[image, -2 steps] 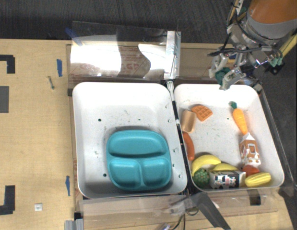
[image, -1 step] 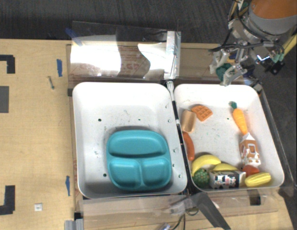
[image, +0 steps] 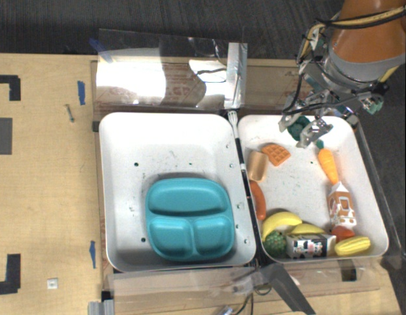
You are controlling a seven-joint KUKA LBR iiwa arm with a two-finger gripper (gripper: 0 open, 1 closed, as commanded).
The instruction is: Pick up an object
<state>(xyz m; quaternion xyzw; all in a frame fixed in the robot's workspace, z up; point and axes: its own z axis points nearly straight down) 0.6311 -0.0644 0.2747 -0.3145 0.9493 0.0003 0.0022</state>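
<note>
Two bins sit side by side on the surface, and the right bin (image: pixel 370 176) has all the loose stuff: a waffle piece (image: pixel 276 154), a carrot (image: pixel 328 165), a small bottle (image: pixel 340 205), a hot dog (image: pixel 258 199), a banana (image: pixel 281 221), a black-and-white can (image: pixel 310 245) and a lemon (image: pixel 353 245) crowded along the near edge. The pincer (image: pixel 308 128) hangs over that bin's far corner with something dark teal at its tips, but I honestly can't tell whether it's clamped or apart. The left bin (image: pixel 124 149) carries a teal divided tray (image: pixel 188 218).
</note>
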